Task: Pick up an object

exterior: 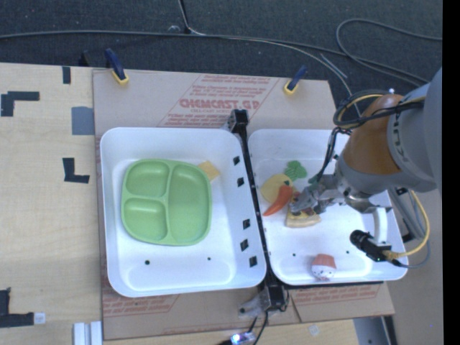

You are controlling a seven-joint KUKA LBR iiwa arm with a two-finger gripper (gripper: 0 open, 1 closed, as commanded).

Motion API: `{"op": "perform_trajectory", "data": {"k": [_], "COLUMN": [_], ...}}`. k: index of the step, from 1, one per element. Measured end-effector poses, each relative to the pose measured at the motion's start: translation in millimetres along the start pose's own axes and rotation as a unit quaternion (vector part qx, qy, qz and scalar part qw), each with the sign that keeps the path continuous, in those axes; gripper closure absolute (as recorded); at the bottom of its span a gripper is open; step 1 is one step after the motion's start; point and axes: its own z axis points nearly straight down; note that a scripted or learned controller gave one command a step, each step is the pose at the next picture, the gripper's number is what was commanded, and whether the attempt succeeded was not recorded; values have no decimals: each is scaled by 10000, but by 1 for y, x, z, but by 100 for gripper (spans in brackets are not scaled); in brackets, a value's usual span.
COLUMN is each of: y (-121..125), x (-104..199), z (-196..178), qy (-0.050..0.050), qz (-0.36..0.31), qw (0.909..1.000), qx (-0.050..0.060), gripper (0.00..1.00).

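Looking down, I see the two-finger gripper (305, 204) low in the right white bin (366, 272), on top of a tan wedge-shaped toy (302, 219); I cannot tell its jaw state. An orange carrot toy (279, 200) lies just beside it. A green sectioned plastic plate (167, 201) sits in the left white bin (172, 279).

Wooden bench (43, 214), cardboard sheet (215, 95) clamped on it, two white bins (115, 264) side by side, perhaps black tape marks (72, 171)
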Motion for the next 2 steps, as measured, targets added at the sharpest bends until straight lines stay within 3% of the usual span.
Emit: {"op": "perform_trajectory", "data": {"k": [2], "y": [14], "x": [4], "z": [-120], "qy": [7], "qz": [-5], "qw": [10000], "qx": [-4], "gripper": [100]}}
